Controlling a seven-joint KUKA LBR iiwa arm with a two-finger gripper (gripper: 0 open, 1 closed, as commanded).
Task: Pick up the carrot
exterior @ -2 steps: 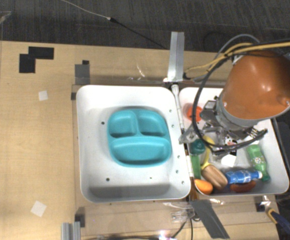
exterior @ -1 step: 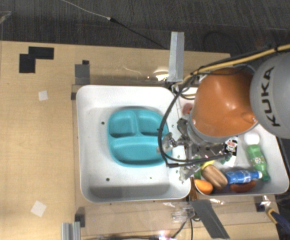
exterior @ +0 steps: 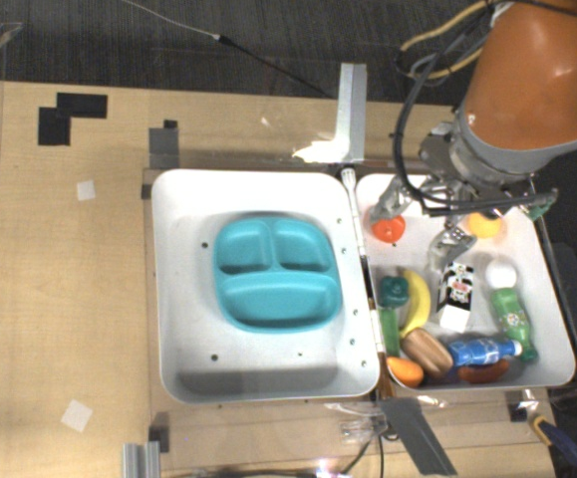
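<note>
Down at the near edge of the right bin (exterior: 557,357), the carrot (exterior: 405,369) lies in the left corner, beside a bread roll (exterior: 427,349) and a banana (exterior: 417,302). Farther back, the gripper (exterior: 454,235) hangs over the bin; whether it's clenched, I cannot tell.

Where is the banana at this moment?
The banana lies in the right bin, near its left side, next to the green bottle and just above the hot dog.
</note>
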